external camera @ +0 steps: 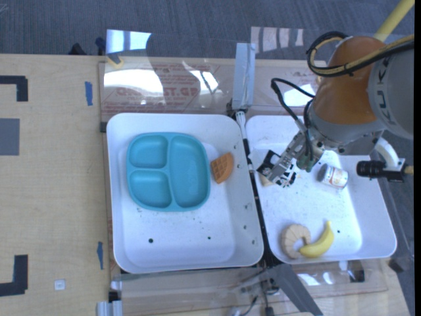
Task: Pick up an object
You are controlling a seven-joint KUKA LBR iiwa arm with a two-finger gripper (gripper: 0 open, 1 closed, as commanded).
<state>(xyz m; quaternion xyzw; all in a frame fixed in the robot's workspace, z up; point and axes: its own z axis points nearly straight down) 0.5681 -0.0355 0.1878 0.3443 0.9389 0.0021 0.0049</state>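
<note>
- Camera view: the tool (284,170) hangs low over the left part of the right bin (368,242), close to the wall it shares with the left bin (171,252). Whether its fingers are spread or pressed together cannot be told; dark hardware and cables blur together there, and nothing is visibly pinched.
- A small tan scrap (266,180) lies just beside the tool, against the dividing wall; what it is cannot be made out.
- Other candidates in the right bin: a small can (333,176) on its side just right of the tool, and a banana (320,241) touching a pale round pastry (294,237) near the front edge.
- The left bin carries a blue divided plate (168,171) with an orange-brown food piece (222,168) just beside its right rim.
- Risks, as I judge them: so near the wall, a finger could strike the rim and skew the closure; the can could roll away if nudged; the thin scrap could slip under the fingertips.
</note>
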